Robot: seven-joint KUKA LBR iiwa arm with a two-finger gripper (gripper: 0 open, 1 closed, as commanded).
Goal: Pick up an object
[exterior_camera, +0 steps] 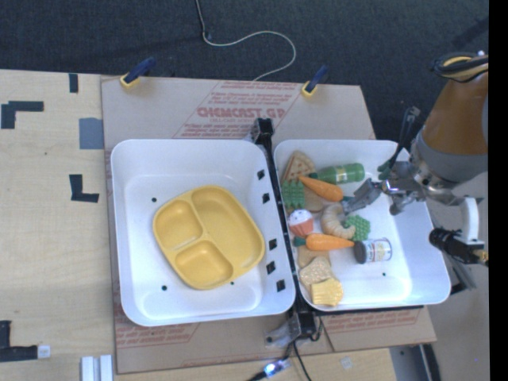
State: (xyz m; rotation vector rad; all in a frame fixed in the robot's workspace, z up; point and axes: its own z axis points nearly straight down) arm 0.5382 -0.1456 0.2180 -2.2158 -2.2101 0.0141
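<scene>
The right bin [421,280] holds a pile of toy food. It includes a green bottle [338,173], two orange carrots [321,187] [327,243], a small jar with a dark lid [375,251], a cracker [315,271] and a yellow ridged piece [326,293]. My gripper [378,200] hangs over the middle of this bin, just right of the pile and above the jar. Its fingers are spread, with nothing between them. One dark fingertip [356,202] reaches close to the green knobbly piece [359,227].
The left bin [135,181] carries a yellow divided plate [208,235]. A black divider [274,213] runs between the bins. The arm's grey and orange body [456,133] stands over the right bin's far right edge. A white cable [246,42] lies behind the bins.
</scene>
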